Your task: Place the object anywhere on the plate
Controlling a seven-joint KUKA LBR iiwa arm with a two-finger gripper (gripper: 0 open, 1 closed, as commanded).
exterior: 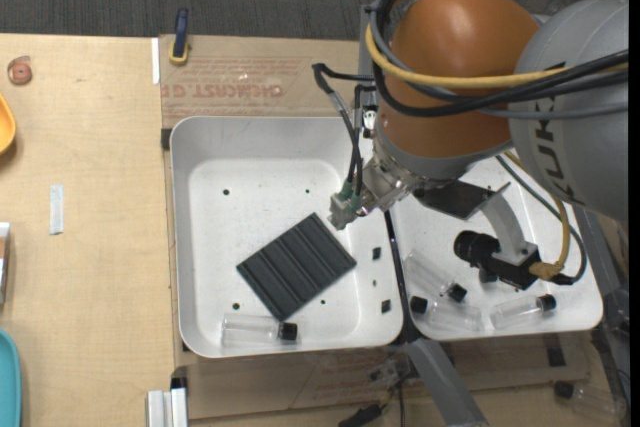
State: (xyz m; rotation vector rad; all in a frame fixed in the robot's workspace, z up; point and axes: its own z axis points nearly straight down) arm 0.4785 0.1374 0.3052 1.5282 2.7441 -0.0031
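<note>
A black ribbed plate (296, 265) lies at a slant on the floor of the left bin (200, 215). A clear tube with a black cap (258, 328) lies just below it, near the bin's front wall. My gripper (346, 208) hangs over the left bin's right side, just above the plate's upper right corner. The large grey arm with its orange band (455, 65) hides the wrist above it. I see nothing clearly held at the gripper's tip.
The right bin (580, 315) holds two more clear capped tubes (438, 290) (520, 311) near its front. Small black bits (378, 253) (385, 305) lie by the left bin's right wall. Left of the bins is a bare wooden bench (80, 215).
</note>
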